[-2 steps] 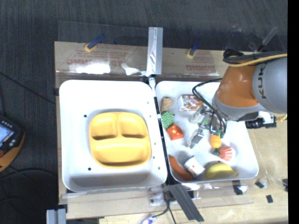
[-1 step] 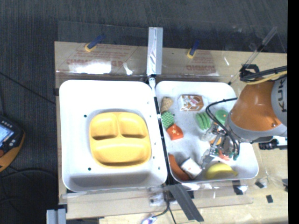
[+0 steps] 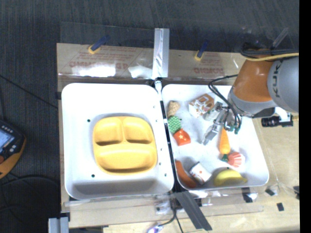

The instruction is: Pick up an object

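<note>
Two white bins sit side by side; the gripper hangs open and empty in the right one, just left of the carrot. Closing here may catch nothing, or knock the carrot against the strawberry.

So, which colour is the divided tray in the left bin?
Yellow: the divided tray shows plainly in the camera view.
</note>
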Tool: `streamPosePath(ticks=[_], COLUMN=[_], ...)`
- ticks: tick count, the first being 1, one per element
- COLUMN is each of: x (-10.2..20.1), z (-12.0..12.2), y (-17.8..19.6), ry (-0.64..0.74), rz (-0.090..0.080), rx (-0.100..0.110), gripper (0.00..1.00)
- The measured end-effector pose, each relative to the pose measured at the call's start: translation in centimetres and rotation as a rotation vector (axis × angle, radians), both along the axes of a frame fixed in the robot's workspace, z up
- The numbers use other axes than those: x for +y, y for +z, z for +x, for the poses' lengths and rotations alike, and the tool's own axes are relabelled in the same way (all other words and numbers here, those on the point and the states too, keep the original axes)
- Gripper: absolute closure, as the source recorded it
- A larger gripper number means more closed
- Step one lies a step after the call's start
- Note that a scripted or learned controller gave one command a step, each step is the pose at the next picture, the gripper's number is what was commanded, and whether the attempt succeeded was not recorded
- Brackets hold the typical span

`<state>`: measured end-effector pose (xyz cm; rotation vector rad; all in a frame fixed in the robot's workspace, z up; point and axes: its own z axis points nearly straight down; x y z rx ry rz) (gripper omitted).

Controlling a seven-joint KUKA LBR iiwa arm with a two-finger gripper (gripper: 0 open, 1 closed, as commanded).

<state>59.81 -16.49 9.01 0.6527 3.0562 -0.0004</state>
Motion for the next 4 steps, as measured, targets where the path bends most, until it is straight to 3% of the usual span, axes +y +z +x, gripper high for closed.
streamPosePath(ticks=[1, 2, 3, 4], x=[-0.3, -0.2, -0.2, -0.2], z=[-4.2, -4.1, -4.1, -6.1], y=[0.0, 1.1, 1.1, 0.3], ry=[-0.016, -0.014, -0.014, -0.072], rz=[-0.001, -0.003, -0.003, -0.001], rx=[0.002, -0.001, -0.001, -0.009], gripper=[0.0, 1.0, 0.0, 0.0])
